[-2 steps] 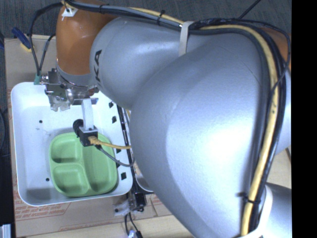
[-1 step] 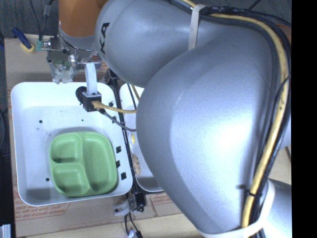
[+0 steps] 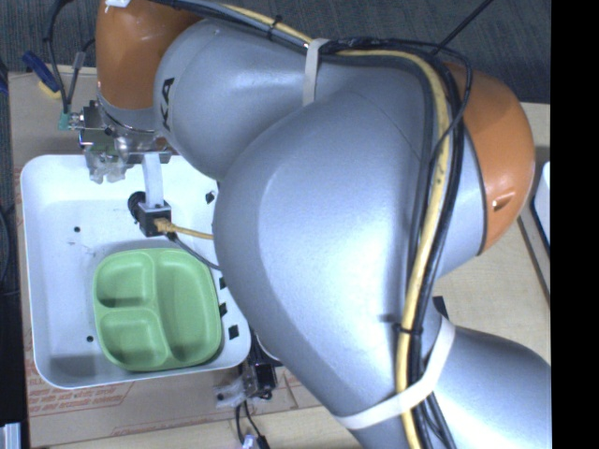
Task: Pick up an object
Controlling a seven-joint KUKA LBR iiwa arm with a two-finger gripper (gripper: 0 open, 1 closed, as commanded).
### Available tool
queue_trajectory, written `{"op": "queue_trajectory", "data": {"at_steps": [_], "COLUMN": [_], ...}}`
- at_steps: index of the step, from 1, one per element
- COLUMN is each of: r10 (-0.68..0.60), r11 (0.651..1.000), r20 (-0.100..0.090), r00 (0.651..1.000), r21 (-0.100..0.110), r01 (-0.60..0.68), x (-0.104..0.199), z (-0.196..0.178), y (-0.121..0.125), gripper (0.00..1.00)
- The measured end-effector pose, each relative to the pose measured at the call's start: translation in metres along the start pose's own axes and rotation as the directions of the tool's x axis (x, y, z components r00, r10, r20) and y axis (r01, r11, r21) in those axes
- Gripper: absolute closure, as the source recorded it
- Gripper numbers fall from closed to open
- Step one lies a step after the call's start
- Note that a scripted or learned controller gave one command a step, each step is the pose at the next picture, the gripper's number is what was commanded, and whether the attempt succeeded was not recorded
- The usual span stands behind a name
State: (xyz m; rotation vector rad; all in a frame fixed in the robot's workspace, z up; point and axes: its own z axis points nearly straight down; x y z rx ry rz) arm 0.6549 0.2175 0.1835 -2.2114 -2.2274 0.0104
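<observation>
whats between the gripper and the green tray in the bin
No object: in the camera view, the stretch of white bin floor between the gripper and the green divided tray is bare.

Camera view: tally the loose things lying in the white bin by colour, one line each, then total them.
Green: 1, a green divided tray, lying in the white bin
Total: 1

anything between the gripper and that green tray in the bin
Nothing visible does. The gripper hangs over the far end of the white bin, with bare floor between it and the green tray.
</observation>
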Motion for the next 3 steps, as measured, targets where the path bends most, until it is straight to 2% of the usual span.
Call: {"op": "queue_trajectory", "data": {"at_steps": [1, 2, 3], "r10": [-0.007, 0.001, 0.0], "r11": [1.0, 1.0, 1.0], "r20": [0.0, 0.0, -0.001], "r00": [1.0, 1.0, 1.0], "r21": [-0.002, -0.001, -0.001], "r01": [0.007, -0.001, 0.0], "x": [0.001, -0.035, 0.001], "z": [-0.012, 0.021, 0.089], "y": [0.001, -0.07, 0.0], "gripper": [1.0, 1.0, 1.0]}}
